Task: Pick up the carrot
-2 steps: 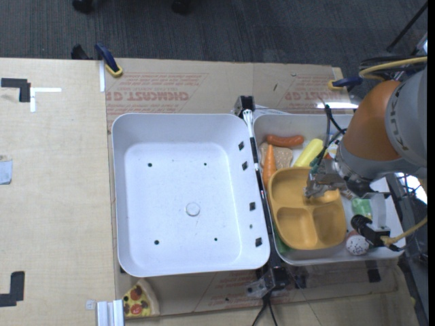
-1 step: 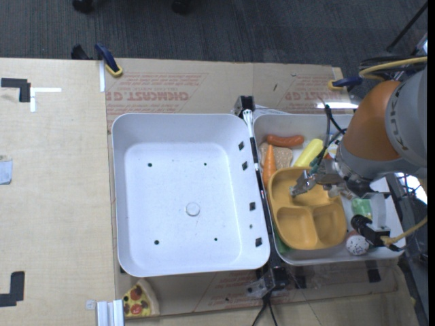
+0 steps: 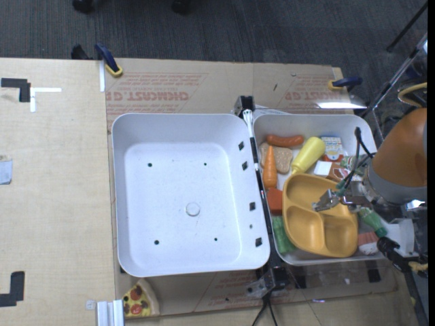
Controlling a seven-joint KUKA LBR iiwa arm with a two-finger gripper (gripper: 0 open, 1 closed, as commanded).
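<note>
The carrot is orange and lies lengthwise along the left wall of the right bin, just below a sausage. My gripper hovers over a yellow divided tray in the same bin, to the right of and below the carrot, apart from it. Its fingers point left. I see nothing between them.
The right bin also holds a yellow bottle, a slice of bread, a red item, green items and a small carton. The left bin holds only a small disc. A toy pizza slice lies on the bench below.
</note>
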